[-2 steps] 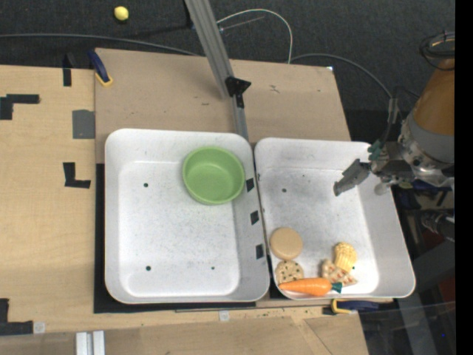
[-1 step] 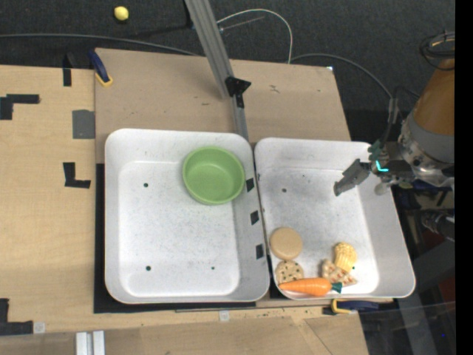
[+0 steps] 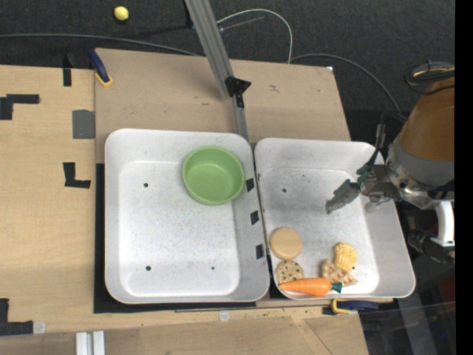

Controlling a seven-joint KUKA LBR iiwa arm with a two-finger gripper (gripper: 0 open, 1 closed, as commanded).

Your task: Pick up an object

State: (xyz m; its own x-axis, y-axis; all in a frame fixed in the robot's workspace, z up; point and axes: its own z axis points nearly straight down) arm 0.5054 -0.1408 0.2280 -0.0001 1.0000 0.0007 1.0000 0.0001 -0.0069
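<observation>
Lay in the right bin's (image 3: 384,272) near corner — orange carrot (image 3: 307,287), tan cookies (image 3: 287,242), yellow corn (image 3: 344,256). Held nothing in the gripper (image 3: 341,197); finger state unreadable. Green bowl (image 3: 213,174) in left bin (image 3: 126,220) — wooden bench (image 3: 44,139).

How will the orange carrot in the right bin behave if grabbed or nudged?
The carrot looks like a smooth toy, so probably rigid and light. Its tapered round shape may roll or slip. It lies against the right bin front wall beside a cookie, so access looks tight.

Two white bins, the left bin (image 3: 126,220) and the right bin (image 3: 310,161), are being carried side by side, touching, by the brown bench (image 3: 44,198).
</observation>
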